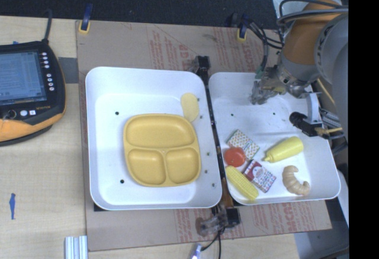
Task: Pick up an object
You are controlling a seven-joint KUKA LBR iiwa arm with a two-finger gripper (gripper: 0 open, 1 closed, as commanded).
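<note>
Over the far end of the right bin point(234, 83), near its back wall, the jaws point(261, 93) of the grey arm hang with nothing visible between them; whether they stand open or closed I cannot tell, since the tips are small and blurred against the white floor. The arm's orange band point(308, 35) shows at the upper right. The loose objects lie well apart from the jaws, gathered at the near end of that same bin: a yellow squeeze bottle point(284, 149) lying on its side, a croissant point(296, 181) just in front of it by the near right corner, a patterned packet point(243, 144), a red round piece point(234, 157) touching the packet's near edge, a corn cob point(242, 184) along the near left wall, and a red-and-white sachet point(260, 175) between the corn and the croissant. In the left bin point(103, 133) a yellow divided plate point(161, 149) lies flat in the middle, and a pale yellow piece point(190, 106) sits just beyond its far right corner. On the table to the left rests a control pendant point(26, 89) with a lit screen.
</note>
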